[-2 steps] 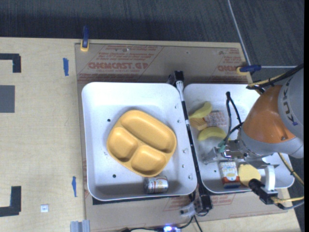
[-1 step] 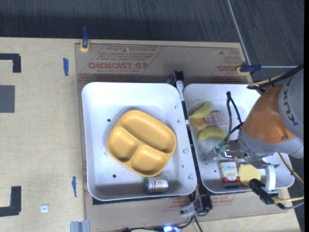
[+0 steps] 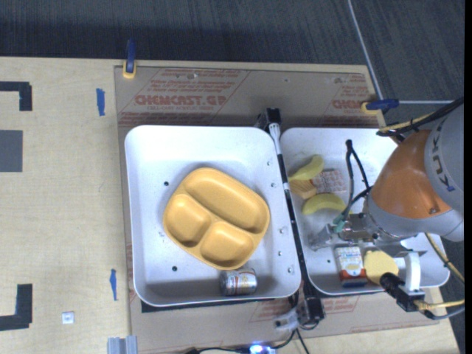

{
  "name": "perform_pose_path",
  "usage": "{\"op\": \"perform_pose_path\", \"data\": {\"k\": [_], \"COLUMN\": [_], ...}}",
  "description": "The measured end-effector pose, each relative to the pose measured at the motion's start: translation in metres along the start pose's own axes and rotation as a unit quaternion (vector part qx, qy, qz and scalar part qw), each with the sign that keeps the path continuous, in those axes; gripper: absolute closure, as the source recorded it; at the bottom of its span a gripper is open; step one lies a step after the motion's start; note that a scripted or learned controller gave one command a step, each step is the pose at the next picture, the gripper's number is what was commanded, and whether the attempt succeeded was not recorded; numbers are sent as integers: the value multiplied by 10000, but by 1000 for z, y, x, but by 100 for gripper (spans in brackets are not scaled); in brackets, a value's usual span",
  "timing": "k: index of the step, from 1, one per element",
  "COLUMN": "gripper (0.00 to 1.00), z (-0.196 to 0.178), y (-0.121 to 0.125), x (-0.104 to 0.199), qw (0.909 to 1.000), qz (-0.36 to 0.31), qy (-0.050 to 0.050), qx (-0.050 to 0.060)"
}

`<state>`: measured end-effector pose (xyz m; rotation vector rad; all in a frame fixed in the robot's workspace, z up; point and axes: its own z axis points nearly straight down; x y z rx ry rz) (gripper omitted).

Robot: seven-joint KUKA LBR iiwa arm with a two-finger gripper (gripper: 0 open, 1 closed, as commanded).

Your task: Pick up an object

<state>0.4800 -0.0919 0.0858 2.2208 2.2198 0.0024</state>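
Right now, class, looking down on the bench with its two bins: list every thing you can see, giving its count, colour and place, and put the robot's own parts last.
Shallow white plastic bins: two, white, side by side on the bench.
Yellow three-compartment plastic tray: one, yellow, middle of the left bin.
Small metal can: one, silver and brown, lying on its side at the left bin's near edge.
Yellow banana-shaped pieces: two, yellow, far left part of the right bin.
Small red-and-white packet: one, near edge of the right bin.
Round yellow piece: one, yellow, right of the packet.
Grey robot arm with orange band: one, over the right bin.
Claw: one, dark metal, low in the right bin below the bananas.
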Motion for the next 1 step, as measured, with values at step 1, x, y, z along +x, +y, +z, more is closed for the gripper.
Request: {"op": "perform_pose_path", "data": {"k": [1], "gripper": [0], "z": [0], "y": [5], "x": [-2], "qw": [10000], "qz": [-2], "qy": [3], "qx": [9]}}
